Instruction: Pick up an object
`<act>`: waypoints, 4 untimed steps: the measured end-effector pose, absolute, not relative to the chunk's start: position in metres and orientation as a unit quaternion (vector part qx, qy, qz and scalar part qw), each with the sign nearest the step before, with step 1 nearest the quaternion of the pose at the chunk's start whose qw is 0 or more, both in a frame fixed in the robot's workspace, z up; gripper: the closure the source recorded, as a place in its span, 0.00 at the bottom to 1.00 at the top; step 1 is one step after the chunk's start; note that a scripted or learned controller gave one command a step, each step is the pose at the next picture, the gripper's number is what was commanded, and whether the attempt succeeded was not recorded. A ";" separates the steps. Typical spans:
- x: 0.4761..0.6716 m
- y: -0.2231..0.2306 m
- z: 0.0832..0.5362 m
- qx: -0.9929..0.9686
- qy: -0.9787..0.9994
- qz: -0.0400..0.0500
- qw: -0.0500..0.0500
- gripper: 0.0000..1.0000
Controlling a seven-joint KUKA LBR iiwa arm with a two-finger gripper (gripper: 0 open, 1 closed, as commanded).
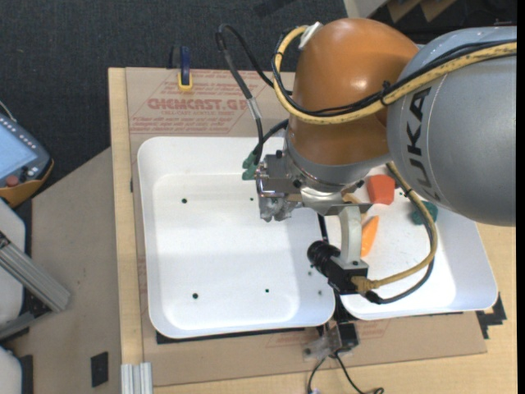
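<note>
Gripper [275, 208], a small metal block under the glossy orange band, hangs over the right edge of the left bin [164, 245]; the arm's bulk hides whether it grasps anything. Among the objects in the right bin [459, 290], an orange block [381, 190], a slim orange wedge [370, 234] and a green piece [426, 213] peek out, each partly covered.

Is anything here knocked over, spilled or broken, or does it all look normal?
Nothing stands out. An orange block and an orange carrot-shaped piece lie loose in the right bin, partly hidden by the arm. No spill or damage visible; both bins sit flat.
</note>
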State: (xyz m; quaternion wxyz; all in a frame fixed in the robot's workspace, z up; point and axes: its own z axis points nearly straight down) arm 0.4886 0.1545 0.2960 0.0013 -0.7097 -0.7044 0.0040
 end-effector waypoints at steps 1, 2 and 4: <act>0.479 0.138 0.324 -0.708 -0.706 -0.001 -0.001 1.00; 0.480 0.153 0.507 -0.706 -0.708 -0.010 -0.004 1.00; 0.480 0.182 0.366 -0.707 -0.707 -0.001 0.000 1.00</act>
